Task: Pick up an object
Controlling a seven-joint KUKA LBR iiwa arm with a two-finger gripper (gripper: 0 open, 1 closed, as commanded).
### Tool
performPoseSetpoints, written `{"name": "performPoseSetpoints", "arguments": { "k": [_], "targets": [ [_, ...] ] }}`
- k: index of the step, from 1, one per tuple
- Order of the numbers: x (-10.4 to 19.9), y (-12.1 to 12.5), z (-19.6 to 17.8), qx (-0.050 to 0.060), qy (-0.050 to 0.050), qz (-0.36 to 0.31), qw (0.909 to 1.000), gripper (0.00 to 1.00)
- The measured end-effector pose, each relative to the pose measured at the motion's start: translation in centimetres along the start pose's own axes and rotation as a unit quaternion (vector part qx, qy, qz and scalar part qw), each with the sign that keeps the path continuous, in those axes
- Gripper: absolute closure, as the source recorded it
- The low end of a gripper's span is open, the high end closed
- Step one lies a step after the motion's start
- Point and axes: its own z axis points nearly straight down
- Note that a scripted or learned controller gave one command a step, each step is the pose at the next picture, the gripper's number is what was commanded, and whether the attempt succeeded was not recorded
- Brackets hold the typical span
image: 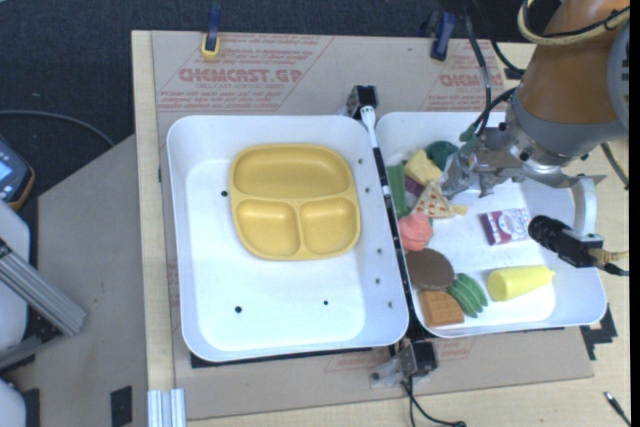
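Several toy foods lie in the right bin. Along its left side are a green piece, a pale yellow wedge, a dotted cracker triangle, a pink ball, a brown disc, a green pickle and an orange cracker. A yellow cylinder and a purple packet lie further right. My gripper hangs low over the bin's upper middle, just right of the yellow wedge and the cracker triangle. The wrist hides what is directly under it.
The left bin holds a yellow divided plate. A dark green strip lies against the ridge between the bins. The arm's orange band and grey wrist cover the right bin's upper right corner. Clamps sit at the bench's far edge.
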Motion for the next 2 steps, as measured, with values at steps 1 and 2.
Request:
{"name": "performPoseSetpoints", "arguments": {
  "k": [1,2],
  "targets": [
    [5.0,-3.3,1.0,0.0,0.0,-0.001,1.0,1.0],
    [6.2,-3.7,-0.3,-0.004,-0.001,0.0,1.0,1.0]
  ]
}}
